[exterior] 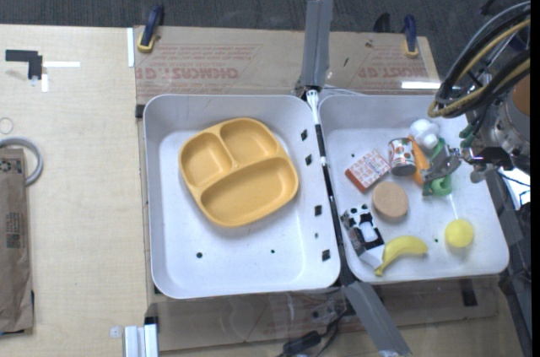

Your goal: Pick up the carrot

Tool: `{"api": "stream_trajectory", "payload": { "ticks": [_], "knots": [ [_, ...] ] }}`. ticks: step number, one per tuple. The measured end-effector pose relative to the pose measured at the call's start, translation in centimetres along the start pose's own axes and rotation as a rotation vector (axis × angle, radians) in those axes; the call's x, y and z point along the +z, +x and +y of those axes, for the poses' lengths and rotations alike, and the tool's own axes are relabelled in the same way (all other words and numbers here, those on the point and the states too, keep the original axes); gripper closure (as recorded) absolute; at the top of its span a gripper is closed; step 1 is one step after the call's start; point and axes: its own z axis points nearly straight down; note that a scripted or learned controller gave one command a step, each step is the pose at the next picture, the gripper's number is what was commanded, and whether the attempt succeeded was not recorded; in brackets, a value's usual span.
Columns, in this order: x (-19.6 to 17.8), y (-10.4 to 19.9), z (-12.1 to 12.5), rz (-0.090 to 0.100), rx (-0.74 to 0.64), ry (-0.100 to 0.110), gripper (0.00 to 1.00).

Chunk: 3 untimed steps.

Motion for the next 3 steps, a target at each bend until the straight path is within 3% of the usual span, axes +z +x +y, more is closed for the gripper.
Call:
{"api": "stream_trajectory", "payload": {
  "ticks": [1, 2, 3],
  "knots": [
    [15.0, -3.1, 8.1, 0.006, -0.108, -0.003, 0.00],
    [14.1, -3.4, 8.1, 0.001, -0.104, -0.004, 1.00],
    [0.0, -3.3, 15.0, -0.003, -0.115, -0.004, 1.00]
  ]
}}
